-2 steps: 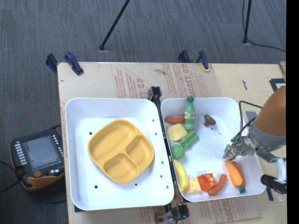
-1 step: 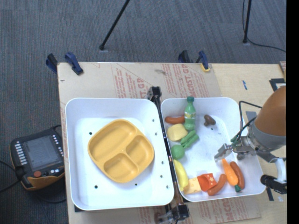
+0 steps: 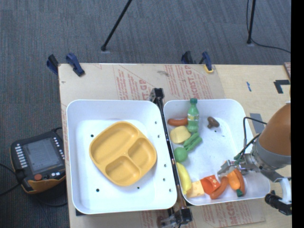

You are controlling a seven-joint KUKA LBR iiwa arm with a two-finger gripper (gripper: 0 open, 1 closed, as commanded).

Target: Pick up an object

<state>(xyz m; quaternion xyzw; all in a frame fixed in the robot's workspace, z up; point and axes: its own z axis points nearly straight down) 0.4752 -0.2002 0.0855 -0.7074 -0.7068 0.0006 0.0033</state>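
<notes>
**Claw down among the toy food, nothing lifted yet**

While the arm is reaching in from the right, its orange band and grey wrist are hanging over the right-hand bin (image 3: 237,109), and the gripper (image 3: 230,167) is sitting low near the bin's floor, in the near right corner. From where I am standing I cannot tell how far the claw is open, nor whether it has hold of anything; the metal parts are blurring into the clutter there.

Just beside it, a carrot (image 3: 236,181) is lying next to a red pepper (image 3: 210,183) and a sausage (image 3: 220,189). Any of these could be the thing to be picked, and the carrot is looking like the nearest candidate. Further along the bin a banana (image 3: 184,176), a green bottle (image 3: 193,114), a potato (image 3: 180,135) and a small brown lump (image 3: 213,122) are resting well apart from the claw.

Over in the left-hand bin (image 3: 76,127), a yellow divided plate (image 3: 122,152) is lying flat.

By my reckoning the approach is done, while the grasp and the lift are remaining, since everything is looking settled on the bin floor.
</notes>
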